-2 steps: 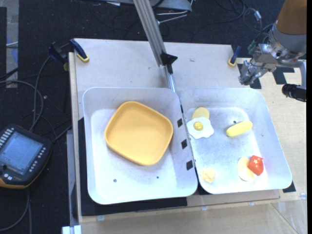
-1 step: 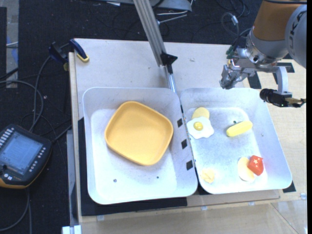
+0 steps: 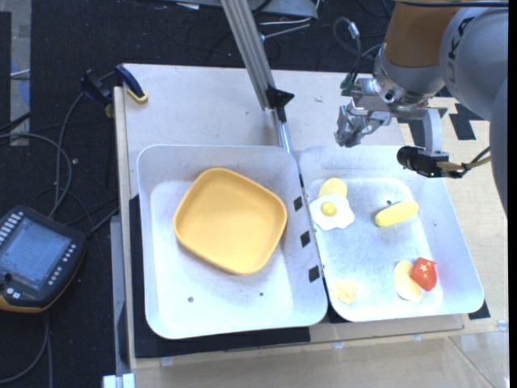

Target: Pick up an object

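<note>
Starting at the left, a grey handheld control pendant with a dark screen (image 3: 32, 253) is seen lying on the dark floor beside the table (image 3: 202, 103). On the table, the left shallow white bin (image 3: 153, 176) is occupied by a square yellow plastic plate (image 3: 230, 219), which lies flat near the bin's middle. A slanted silver metal rail (image 3: 250, 43) is seen crossing down to the seam between the two bins.

In the right shallow white bin (image 3: 460, 249) several small toy foods are scattered, all resting on the bin floor: a white fried egg with a yellow yolk (image 3: 331, 211), a small pale yellow lump (image 3: 346, 292) near the front edge, a yellow oblong piece (image 3: 396, 213), and a red piece lying against a pale yellow round piece (image 3: 416, 277) toward the front right.

Above the far edge of the right bin, the claw (image 3: 352, 132) is held raised, well apart from every object. Nothing is seen between its fingers; whether they are spread or closed cannot be told from this angle.

As judged from this layout, the task is barely begun: no object is lifted or touched. A target has yet to be approached, with descent, closing and lifting all left to be done.
</note>
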